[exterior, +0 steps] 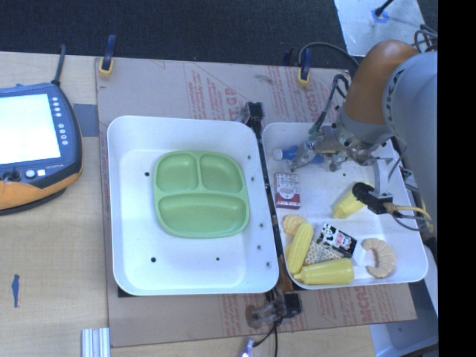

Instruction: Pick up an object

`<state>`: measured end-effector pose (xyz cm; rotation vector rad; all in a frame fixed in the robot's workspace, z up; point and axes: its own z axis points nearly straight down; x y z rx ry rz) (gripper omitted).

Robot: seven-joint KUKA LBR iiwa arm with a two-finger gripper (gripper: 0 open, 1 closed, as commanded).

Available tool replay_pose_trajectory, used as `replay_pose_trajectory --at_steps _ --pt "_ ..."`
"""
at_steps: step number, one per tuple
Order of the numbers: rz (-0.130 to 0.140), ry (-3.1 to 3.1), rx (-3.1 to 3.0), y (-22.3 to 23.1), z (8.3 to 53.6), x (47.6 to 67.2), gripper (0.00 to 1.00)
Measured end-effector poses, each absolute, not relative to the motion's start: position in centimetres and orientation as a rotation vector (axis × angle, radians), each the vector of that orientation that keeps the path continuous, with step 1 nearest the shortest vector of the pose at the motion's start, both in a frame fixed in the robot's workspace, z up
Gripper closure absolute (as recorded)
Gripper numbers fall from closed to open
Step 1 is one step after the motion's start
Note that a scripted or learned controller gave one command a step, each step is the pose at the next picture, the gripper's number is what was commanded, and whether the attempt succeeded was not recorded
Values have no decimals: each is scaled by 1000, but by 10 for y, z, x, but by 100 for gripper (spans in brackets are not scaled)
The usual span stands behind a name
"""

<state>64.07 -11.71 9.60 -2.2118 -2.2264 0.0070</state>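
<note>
Gripper (312, 153) sits low over the right bin (323, 192), at about 11 o'clock from that bin's centre, with the grey arm and its orange band reaching in from 2 o'clock. We cannot tell whether the jaws are released or clenched, and we see nothing that is plainly held. A small blue-and-white item (286, 154) lies just beside the gripper at its 9 o'clock, in the bin's far left corner; contact between the two is unclear. The candidate objects are all in this right bin. A red-and-white carton (287, 190) lies at 9 o'clock against the left wall. A yellow wedge (346, 204) lies near the centre. A round biscuit (292, 222) is at 8 o'clock, touching the upper end of a corn cob (300, 248). A cow-patterned box (336, 239) lies at 6 o'clock, and a second yellow cob (326, 274) lies along the near wall below it. A croissant (381, 257) rests at 4 o'clock. The left bin (134, 222) holds a green divided plate (201, 194) near its centre, well apart from the gripper. A teach pendant (33, 143) lies on the bench at 9 o'clock of the left bin.
</note>
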Motion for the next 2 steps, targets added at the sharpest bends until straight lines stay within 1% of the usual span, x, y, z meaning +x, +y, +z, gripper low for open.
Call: replay_pose_trajectory --at_steps 1,2 --pt "5 -2226 -2215 -127 92 530 0" --pt "1 -2226 -2220 -213 161 620 0"
